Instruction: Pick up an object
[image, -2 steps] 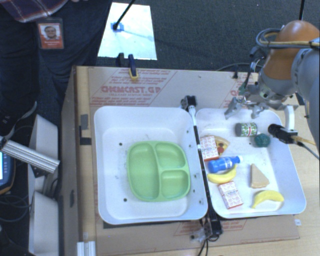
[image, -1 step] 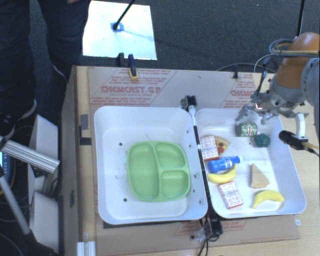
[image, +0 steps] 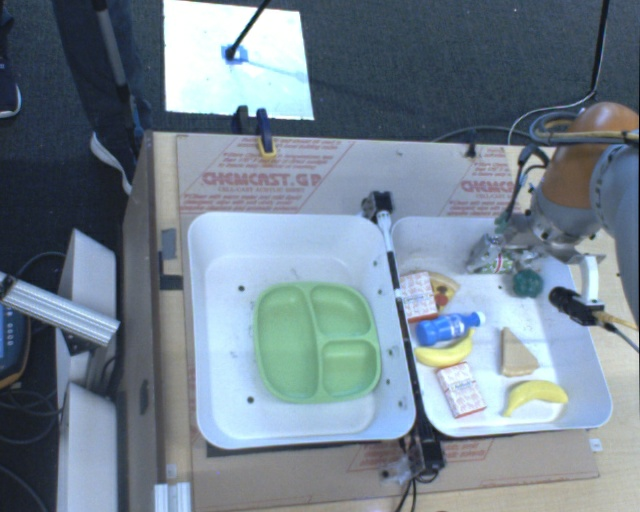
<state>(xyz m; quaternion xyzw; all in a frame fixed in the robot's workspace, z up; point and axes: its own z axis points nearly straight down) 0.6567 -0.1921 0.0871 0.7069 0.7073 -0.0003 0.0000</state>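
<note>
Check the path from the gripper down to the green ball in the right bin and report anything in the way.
Nothing visible stands between them. The gripper hovers at the right bin's far side, and the green ball lies just beside it toward the near-right, with bare bin floor around it. The blue bottle and bread slice lie nearer the camera, off that path.

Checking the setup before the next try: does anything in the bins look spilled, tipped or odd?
Nothing stands out. The green divided plate lies flat in the left bin; the blue bottle lies on its side among the toy food in the right bin.
</note>
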